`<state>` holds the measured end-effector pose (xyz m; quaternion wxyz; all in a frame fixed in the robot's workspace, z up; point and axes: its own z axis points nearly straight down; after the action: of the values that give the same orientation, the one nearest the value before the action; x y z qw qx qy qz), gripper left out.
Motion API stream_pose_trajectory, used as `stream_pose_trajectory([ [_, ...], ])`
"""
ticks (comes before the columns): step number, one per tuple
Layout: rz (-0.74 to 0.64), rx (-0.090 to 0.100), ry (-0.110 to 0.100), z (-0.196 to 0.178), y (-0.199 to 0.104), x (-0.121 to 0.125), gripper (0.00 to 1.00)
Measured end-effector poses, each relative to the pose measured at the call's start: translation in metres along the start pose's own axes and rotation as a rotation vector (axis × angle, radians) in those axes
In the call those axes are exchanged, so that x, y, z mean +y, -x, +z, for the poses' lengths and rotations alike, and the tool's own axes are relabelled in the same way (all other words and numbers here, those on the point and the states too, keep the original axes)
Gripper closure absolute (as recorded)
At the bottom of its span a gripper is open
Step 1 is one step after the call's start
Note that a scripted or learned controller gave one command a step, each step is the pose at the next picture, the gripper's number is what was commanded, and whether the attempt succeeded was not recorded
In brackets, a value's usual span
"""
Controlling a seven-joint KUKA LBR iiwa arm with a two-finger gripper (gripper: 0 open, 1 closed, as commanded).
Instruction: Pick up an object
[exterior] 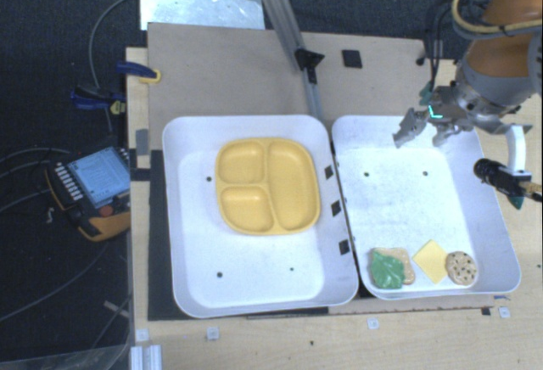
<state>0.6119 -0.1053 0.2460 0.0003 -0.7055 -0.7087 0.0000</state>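
Note:
My gripper (427, 131) hangs open over the far edge of the right bin (407, 190), with nothing between its fingers. At the bin's near edge lie three small items in a row: a green piece on toast (389, 267), a yellow cheese slice (430, 260) and a round cookie (461, 268). They are well away from the gripper, toward the front. A yellow divided plate (266, 186) sits in the left bin (195, 224).
The bins sit side by side on a cardboard-topped bench (229, 71). A slanted metal pole (280, 3) rises behind the bins. Off the bench at the left lie cables and a handheld pendant (89, 186).

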Motion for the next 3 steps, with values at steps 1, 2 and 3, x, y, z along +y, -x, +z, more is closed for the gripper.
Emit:
stream_pose_trajectory([
  [1,0.000,0.000,0.002,-0.001,0.000,0.000,0.00],
  [2,-0.001,0.000,-0.001,0.055,-0.010,0.001,0.00],
  [3,0.002,0.000,-0.002,0.101,-0.016,-0.004,0.00],
])
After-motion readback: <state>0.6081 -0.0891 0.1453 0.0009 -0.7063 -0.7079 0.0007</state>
